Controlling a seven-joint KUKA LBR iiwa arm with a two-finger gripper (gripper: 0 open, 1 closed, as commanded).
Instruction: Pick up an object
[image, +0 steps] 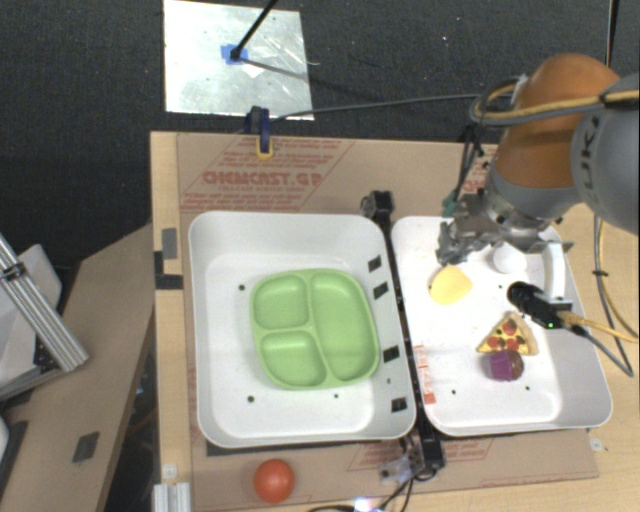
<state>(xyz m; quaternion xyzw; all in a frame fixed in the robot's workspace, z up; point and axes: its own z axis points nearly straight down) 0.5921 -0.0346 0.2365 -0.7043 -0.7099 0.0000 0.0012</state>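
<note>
Hand (455, 245) low over right bin (580, 395), directly above yellow object (450, 286); finger opening impossible to tell. Pizza slice toy (508, 336) and purple object (504, 366) nearby; green tray (313, 328) in left bin (215, 330).

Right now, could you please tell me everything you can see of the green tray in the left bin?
The green tray is a pale green, plastic-looking divided plate with rounded corners and three compartments: two smaller on its left, one long on its right. It lies flat, slightly rotated, near the middle of the left bin's floor. Nothing rests in it or touches it besides the bin.
</note>
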